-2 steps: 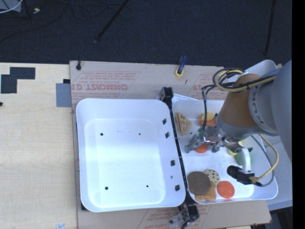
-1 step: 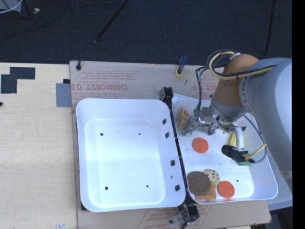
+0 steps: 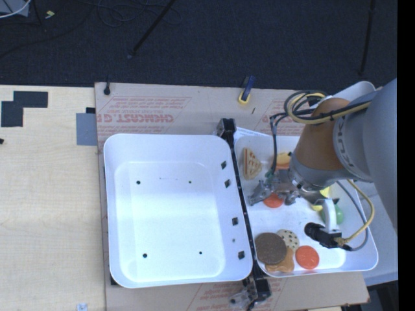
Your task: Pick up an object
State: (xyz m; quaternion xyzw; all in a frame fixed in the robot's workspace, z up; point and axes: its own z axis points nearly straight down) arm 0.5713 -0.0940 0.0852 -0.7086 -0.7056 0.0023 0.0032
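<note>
Gripper [image 3: 264, 192] low in your right bin [image 3: 363, 261]; finger state cannot be told; red disc [image 3: 273, 201] lies just right of it, touching or nearly; approach from there.

two bins side by side on the bench: left bin [image 3: 123, 173], right bin [image 3: 369, 254]. in the right bin: waffle piece [image 3: 251, 163] at rear left, burger [image 3: 272, 250] front left, round disc [image 3: 307, 257] just right of it.
</note>
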